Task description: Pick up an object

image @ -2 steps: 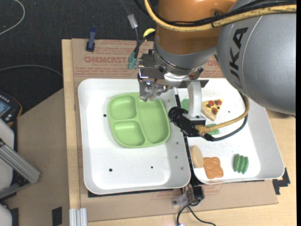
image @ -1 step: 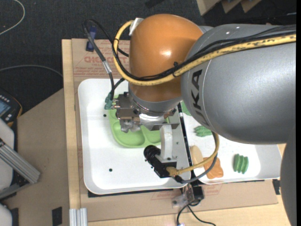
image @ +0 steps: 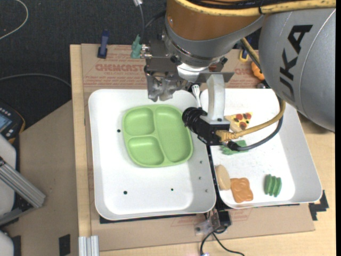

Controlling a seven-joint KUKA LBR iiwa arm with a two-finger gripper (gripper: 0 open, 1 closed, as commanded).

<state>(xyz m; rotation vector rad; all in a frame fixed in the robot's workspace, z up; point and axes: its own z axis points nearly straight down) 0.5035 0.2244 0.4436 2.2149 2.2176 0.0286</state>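
Camera view: jaws (image: 161,89) hang at the left bin's (image: 106,185) far edge just above the green divided tray (image: 157,136), their state not discernible; pizza slice (image: 240,121), bread pieces (image: 234,185) and green beans (image: 273,185) lie in the right bin (image: 298,159).

Arm (image: 298,52): grey, black lettering, orange-gold band (image: 213,4) above wrist
Left bin (image: 106,159): white, a few small black dots
Right bin (image: 298,159): white
Divided plate (image: 157,136): pale green, plain
Pizza-slice toy (image: 241,121): tan with red spots
Bean-pod toy (image: 273,185): dark green
Toast-like piece (image: 241,190): orange-brown; oval piece (image: 222,177) beside it: beige
Board (image: 117,65) under bins: light brown, faded red print
Clip (image: 103,44) at board's far edge: blue
Surface (image: 48,137) beyond board: tan
Floor (image: 53,25) behind: black
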